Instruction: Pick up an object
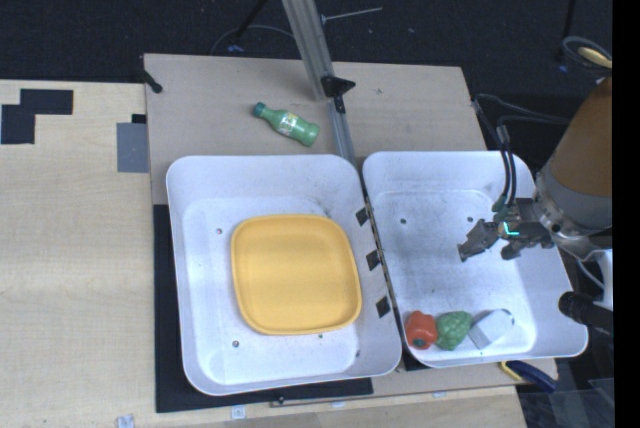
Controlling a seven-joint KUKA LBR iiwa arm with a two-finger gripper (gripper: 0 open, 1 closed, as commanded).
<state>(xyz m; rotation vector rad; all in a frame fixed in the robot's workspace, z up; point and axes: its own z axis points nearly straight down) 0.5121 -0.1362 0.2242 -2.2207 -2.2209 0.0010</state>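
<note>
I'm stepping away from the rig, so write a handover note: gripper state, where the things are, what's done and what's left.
Gripper: over the right bin, near its right side, holding nothing that I can see; open or shut cannot be told.
Right bin, front edge: red item, green item and grey block, close together in a row.
Left bin: yellow plate lying flat.
Bench behind the bins: green bottle on its side.
Done: nothing picked yet.
Left: bring the gripper to an item, probably the front row, grasp and lift.
</note>
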